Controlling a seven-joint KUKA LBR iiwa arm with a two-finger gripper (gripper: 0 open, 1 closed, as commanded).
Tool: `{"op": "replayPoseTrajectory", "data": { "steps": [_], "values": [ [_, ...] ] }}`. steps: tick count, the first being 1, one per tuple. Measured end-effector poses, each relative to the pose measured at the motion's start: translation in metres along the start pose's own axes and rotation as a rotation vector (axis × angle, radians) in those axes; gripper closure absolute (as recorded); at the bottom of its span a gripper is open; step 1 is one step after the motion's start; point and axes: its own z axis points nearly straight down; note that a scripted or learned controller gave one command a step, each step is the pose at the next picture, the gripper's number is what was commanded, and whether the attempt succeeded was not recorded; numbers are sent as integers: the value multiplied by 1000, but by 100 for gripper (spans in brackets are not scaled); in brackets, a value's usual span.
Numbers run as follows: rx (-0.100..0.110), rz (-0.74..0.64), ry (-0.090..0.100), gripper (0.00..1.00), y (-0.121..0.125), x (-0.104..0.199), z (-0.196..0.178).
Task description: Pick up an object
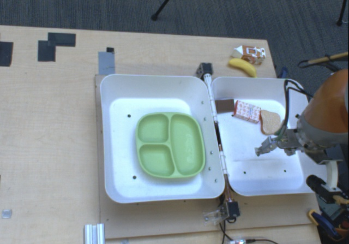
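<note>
Your arm [330, 112], the grey iiwa with its orange band, sits nearest the lens and comes in from the right over the right-hand bin [240, 183], wrist bent so the gripper [265, 148] points down and inward at the bin floor. Whether its fingers are spread or closed you cannot tell from this slant, and nothing shows between them, so count nothing as held.

Next in size, the left bin [117, 128] holds a green divided plate [170, 145] lying flat near its middle, well apart from the arm and probably not the target.

Pickable things cluster along the right bin's far side: a slice of bread [269, 122] just beyond the gripper, a red-patterned packet [247, 111] touching or nearly touching it, and a small brown block [223, 106] by the dividing wall. Judging by the tool's position, the bread looks the likeliest pick (flat things are awkward for two fingers).

Out on the bench beyond the bins lie a banana [242, 66] and a small carton [250, 52], side by side
</note>
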Motion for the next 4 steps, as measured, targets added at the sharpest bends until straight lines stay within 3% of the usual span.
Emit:
{"op": "replayPoseTrajectory", "data": {
  "steps": [1,2,3,4],
  "values": [
    [9,5,0,0,-4,56,33],
    [3,3,0,100,-1,56,22],
    [12,2,3,100,-2,133,-65],
    [13,3,2,0,-3,132,-65]
  ]
}}
